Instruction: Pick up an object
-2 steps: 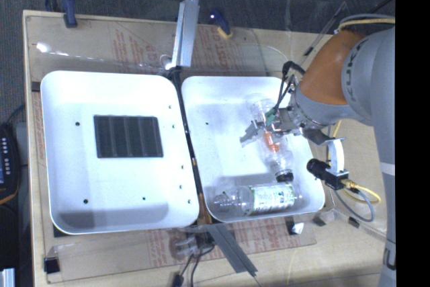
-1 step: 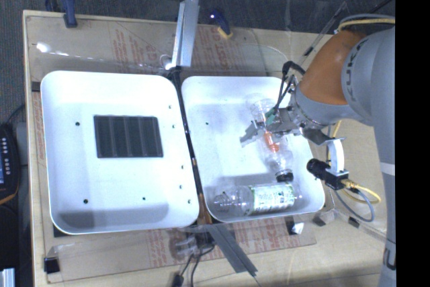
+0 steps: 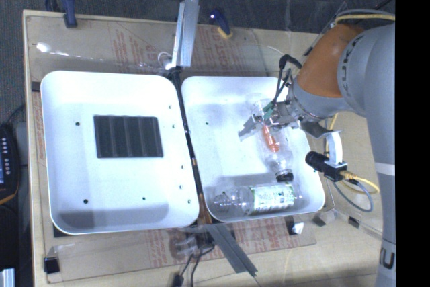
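**Pincer low in the right bin**

The pincer (image 3: 263, 123) sits over a small clear bottle (image 3: 275, 148) in the right bin (image 3: 215, 104); I cannot tell its state; a larger green-labelled bottle (image 3: 259, 199) lies along the near wall; the left bin (image 3: 67, 97) holds a dark panel (image 3: 127, 136).

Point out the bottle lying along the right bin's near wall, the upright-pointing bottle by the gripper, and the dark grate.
Lying bottle (image 3: 259, 199), camera view, label.
Second bottle (image 3: 276, 152), camera view, body.
Grate (image 3: 127, 136), camera view, centre.
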Robot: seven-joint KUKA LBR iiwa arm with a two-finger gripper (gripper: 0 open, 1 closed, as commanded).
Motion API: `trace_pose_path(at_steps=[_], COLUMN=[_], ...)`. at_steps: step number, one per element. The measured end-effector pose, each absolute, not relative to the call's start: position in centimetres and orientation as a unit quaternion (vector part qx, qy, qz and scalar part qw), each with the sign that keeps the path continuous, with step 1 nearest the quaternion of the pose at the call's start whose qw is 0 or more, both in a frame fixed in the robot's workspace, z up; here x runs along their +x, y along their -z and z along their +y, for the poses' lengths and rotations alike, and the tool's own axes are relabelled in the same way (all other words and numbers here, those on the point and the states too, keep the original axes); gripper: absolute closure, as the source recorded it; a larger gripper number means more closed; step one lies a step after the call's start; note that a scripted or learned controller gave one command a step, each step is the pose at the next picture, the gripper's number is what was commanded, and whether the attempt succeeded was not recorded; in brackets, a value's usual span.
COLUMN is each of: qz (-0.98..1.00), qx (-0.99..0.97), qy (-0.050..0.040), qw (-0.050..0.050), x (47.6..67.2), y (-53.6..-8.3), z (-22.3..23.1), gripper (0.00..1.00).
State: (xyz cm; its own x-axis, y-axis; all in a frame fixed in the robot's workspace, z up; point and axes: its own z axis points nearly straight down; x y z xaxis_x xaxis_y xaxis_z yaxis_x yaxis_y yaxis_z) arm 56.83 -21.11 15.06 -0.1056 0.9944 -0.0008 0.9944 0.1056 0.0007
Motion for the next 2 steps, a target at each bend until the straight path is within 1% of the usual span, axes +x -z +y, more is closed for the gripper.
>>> trace_pose_path(at_steps=[1,2], qz=[0.765,0.716], qx=[0.644,0.698], qy=[0.0002,-0.0005], qw=[0.0,-0.004], x=[58.3,62.4], y=[-18.0,-9.4], z=[-21.1,-20.5], gripper=[0.0,0.0])
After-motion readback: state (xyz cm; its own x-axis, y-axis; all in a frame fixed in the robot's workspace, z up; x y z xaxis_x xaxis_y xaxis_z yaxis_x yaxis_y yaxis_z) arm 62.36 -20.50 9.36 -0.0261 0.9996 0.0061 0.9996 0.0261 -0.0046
